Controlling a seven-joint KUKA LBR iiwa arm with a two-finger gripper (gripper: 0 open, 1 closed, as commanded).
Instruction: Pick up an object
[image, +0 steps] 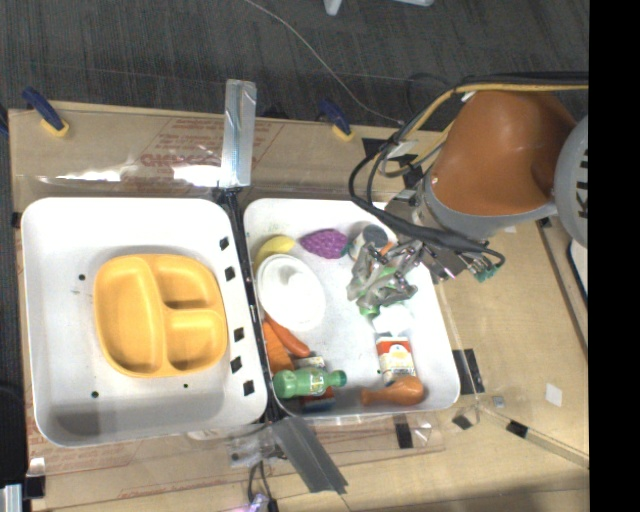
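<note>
Along the near edge of the right bin (448, 352) lay a green bottle (308, 381) on its side, cap toward the bin's middle, with an orange carrot-shaped piece (395, 395) toward the near right corner. A small white bottle with a red-orange label (394, 352) stood just beyond the carrot-shaped piece. Against the bin's left wall, just beyond the green bottle, rested an orange toy food piece (279, 343). A white bowl (291, 290) sat left of centre in the same bin, its far rim touching a yellow round object (276, 245). A purple ridged object (324, 242) lay beside the yellow one, near the far edge. The gripper (378, 282) hung low over the right half of the right bin, just beyond the white bottle; its metal linkage and cables cluttered the view, and whether the fingers were spread or closed could not be told, nor whether anything was caught between them. The arm's orange band (497, 150) loomed beyond the bin's far right corner. In the left bin (45, 240) a yellow divided tray (162, 310) sat about centred. Blue clamps (47, 112) pinned sheeting at the bench's far edge.
</note>
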